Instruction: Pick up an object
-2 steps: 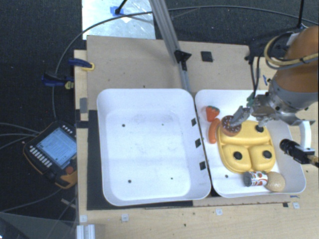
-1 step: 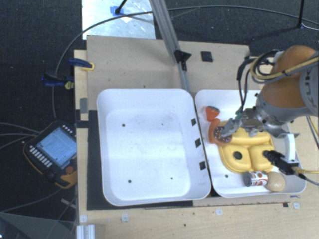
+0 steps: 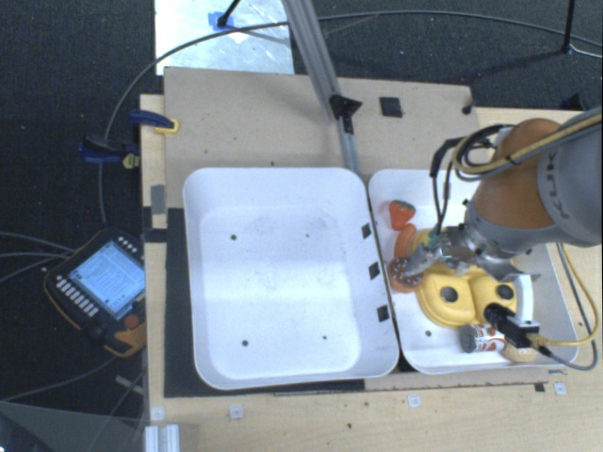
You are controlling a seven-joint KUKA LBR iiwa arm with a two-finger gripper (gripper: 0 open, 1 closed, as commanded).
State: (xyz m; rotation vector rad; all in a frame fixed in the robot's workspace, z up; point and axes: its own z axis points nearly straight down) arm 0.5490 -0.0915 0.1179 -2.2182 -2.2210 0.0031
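The arm (image 3: pixel 528 182) reaches into the right bin (image 3: pixel 384 191), its jaws (image 3: pixel 429 248) low among the objects near the bin's left wall. Whether the jaws are apart or together cannot be told; the yellow head (image 3: pixel 462 295) and cables hide them. A red piece (image 3: pixel 402 214) lies just above the jaws in the bin, an orange one (image 3: pixel 408 241) beside them, and a brownish ring (image 3: pixel 407 273) just below. The left bin (image 3: pixel 273 271) sits beside the right bin on the counter (image 3: pixel 245 121).

arm (image 3: pixel 528 186) reaches over the right bin (image 3: pixel 384 252) crowded with small objects (image 3: pixel 403 215).
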